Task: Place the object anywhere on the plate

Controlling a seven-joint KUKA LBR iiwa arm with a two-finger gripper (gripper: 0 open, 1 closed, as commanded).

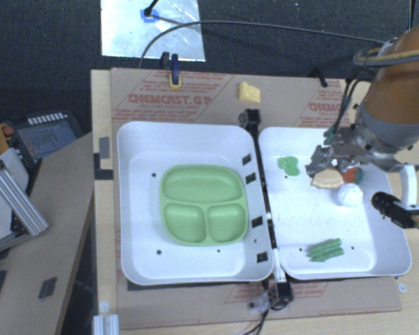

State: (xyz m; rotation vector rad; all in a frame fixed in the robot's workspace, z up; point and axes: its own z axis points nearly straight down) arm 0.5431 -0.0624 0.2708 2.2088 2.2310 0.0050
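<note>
Nearest you, the left bin holds the green plate, and the right bin beside it holds the green beans at its 6 o'clock edge and a green scrap at its 10. Your gripper sits low at that bin's 1 o'clock, directly over the tan slice, with a red piece and white ball just beside; you cannot tell how the jaws stand or whether they hold anything. If the slice is your object, its long axis runs 3-to-9, and the plate lies well off at 8 o'clock.

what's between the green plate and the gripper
The bins' divider and a small green piece lie between plate and gripper, in the camera view.
</note>
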